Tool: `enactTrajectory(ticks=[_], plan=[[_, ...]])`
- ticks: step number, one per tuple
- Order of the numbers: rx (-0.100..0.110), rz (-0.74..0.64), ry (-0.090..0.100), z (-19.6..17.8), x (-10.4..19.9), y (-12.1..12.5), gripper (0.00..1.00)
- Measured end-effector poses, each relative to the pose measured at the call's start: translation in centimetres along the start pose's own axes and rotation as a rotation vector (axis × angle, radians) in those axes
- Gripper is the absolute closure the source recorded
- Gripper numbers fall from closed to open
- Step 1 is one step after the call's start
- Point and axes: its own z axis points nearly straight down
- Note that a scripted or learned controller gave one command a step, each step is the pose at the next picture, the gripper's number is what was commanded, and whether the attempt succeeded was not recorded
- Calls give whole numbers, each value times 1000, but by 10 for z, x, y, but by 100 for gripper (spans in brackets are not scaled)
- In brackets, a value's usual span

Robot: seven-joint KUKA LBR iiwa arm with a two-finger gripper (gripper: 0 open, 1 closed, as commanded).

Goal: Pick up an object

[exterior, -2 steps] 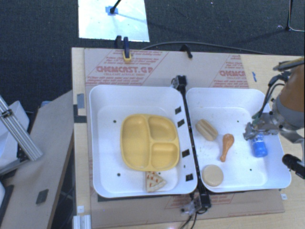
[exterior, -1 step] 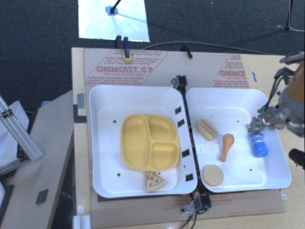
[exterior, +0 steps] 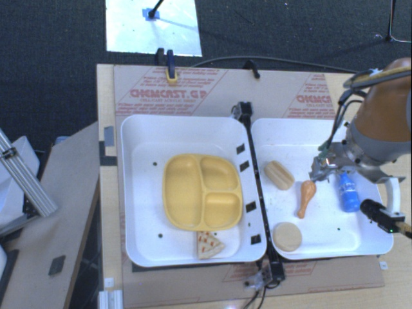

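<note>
Yellow tray (exterior: 201, 192) and pizza slice (exterior: 208, 244); four items beside gripper (exterior: 324, 168).

Robotics lab bench. Two white bins (exterior: 193, 131) on CHEMCAST-printed board (exterior: 193, 85), left of the claw (exterior: 327, 166). Aluminium framing (exterior: 26, 179) stands far left, on dark carpet (exterior: 51, 37).

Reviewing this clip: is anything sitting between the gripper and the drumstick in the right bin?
Nothing visible. The gripper hangs just right of the drumstick, with bare bin floor between. The blue bottle lies further right, the bread roll left, both aside.
</note>
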Motion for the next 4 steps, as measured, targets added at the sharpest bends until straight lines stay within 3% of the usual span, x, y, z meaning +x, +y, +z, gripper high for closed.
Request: enactTrajectory(ticks=[2, 4], plan=[[1, -1, 0, 11, 109, 21, 100], [1, 0, 1, 6, 206, 24, 100]])
